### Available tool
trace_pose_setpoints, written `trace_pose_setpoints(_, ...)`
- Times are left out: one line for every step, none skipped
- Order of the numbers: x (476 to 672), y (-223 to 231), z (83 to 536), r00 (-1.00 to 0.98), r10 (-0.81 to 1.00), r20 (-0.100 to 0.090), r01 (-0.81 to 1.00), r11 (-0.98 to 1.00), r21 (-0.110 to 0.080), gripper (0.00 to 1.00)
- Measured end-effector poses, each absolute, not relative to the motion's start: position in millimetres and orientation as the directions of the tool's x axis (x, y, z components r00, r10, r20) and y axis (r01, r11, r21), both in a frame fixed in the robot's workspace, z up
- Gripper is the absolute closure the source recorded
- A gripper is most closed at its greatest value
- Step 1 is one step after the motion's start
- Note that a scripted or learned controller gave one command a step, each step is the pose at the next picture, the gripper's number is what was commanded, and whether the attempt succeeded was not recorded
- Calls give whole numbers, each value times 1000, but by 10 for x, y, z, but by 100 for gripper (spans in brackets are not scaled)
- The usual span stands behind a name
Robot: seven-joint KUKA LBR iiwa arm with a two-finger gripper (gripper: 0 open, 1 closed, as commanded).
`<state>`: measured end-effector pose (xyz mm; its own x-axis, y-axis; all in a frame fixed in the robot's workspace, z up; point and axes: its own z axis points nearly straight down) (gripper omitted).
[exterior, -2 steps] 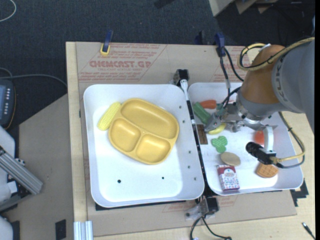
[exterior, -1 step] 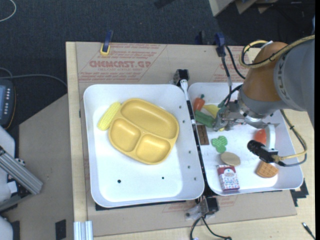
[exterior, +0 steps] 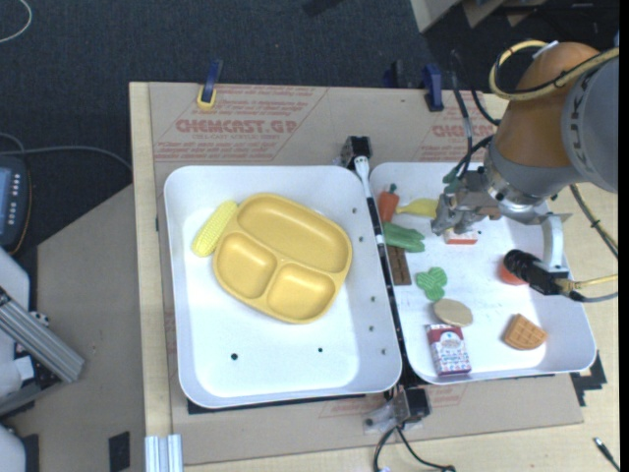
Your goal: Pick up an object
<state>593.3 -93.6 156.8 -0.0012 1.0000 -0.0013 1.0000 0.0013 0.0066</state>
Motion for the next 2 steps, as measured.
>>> trace_pose_setpoints(6037,-889,2140,-2,1000,-1,1000,2,7,100)
trace_pose_setpoints(6044,-886,2258,-1,1000,-1,1000,1,4,100)
